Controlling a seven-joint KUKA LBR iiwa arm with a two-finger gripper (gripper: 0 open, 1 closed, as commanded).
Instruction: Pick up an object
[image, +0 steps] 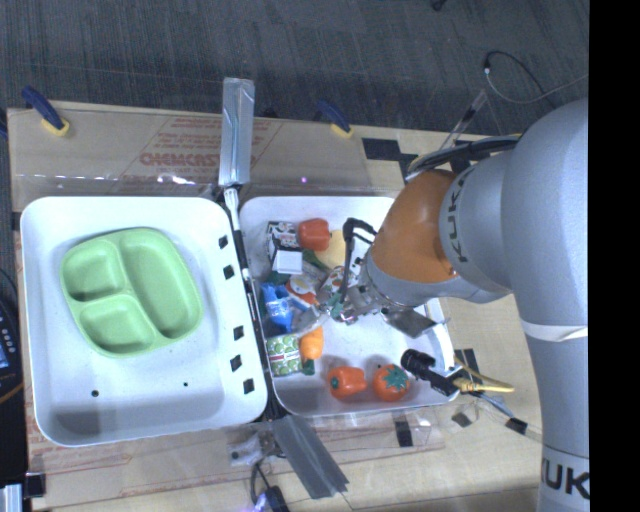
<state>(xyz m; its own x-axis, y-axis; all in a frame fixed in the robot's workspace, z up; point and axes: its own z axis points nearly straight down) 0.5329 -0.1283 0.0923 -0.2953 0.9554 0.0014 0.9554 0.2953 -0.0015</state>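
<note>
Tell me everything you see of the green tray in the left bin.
The green tray is pale green, looks like plastic, with rounded corners and three compartments: one large on the right, two smaller on the left. It lies flat and slightly turned on the floor of the left bin, toward its upper half. Its compartments hold nothing, and nothing else touches it.

The arm (530, 230) was a thick, smooth, rounded grey casing. A glossy orange band (415, 230) ringed it above the wrist. Dark "KUKA" lettering (452, 225) ran beside the band and recurred near the lower right. A black cable (352, 240) looped by the metallic gripper (345, 300).
</note>
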